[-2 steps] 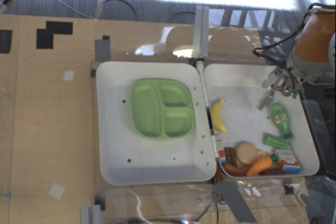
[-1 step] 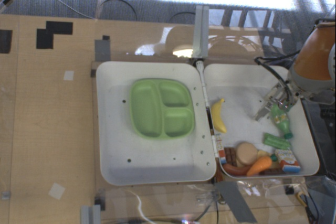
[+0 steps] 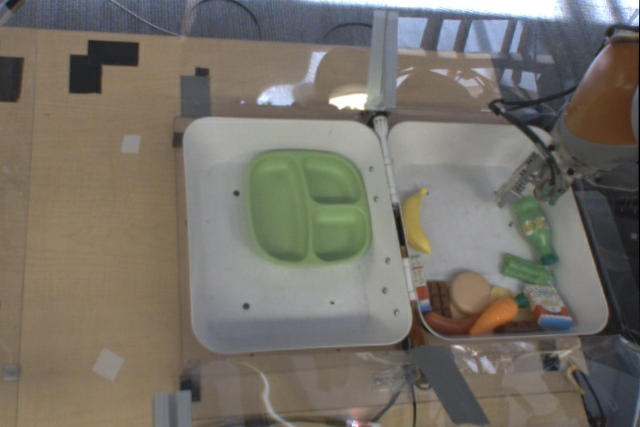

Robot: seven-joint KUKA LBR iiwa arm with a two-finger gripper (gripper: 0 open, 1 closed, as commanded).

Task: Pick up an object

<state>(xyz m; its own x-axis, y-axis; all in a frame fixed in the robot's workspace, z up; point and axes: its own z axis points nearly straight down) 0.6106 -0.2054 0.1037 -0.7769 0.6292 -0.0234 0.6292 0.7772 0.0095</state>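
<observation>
Counter (image 3: pixel 90 215): a pale wooden surface is seen across the frame, with black squares at the upper left and two white bins set side by side at the centre.
Left bin (image 3: pixel 215 245): a shallow white bin is seen left of centre; a green divided plate (image 3: pixel 307 206) lies flat in its upper middle.
Right bin (image 3: pixel 455 165): a shallow white bin is seen right of centre, touching the left bin along a shared edge; the small objects are gathered in it.
Banana (image 3: pixel 416 220): it is laid near the right bin's left wall, well apart from the end effector.
Green bottle (image 3: pixel 536 229): it is laid tilted near the right bin's right wall, just below the end effector.
Green packet (image 3: pixel 527 268): it is seen just below the bottle.
Lower cluster: a round tan disc (image 3: pixel 470 292), a carrot (image 3: pixel 494 316), a dark sausage (image 3: pixel 450 323) and a small carton (image 3: pixel 549 307) are crowded along the bin's lower edge, touching or nearly touching one another.
Arm (image 3: pixel 605 105): its orange band is seen at the right edge of the frame, above the right bin.
End effector (image 3: pixel 533 181): it is seen over the upper right part of the right bin, just above the bottle's cap; whether it is wide or narrow cannot be told, and nothing is seen between its fingers.
</observation>
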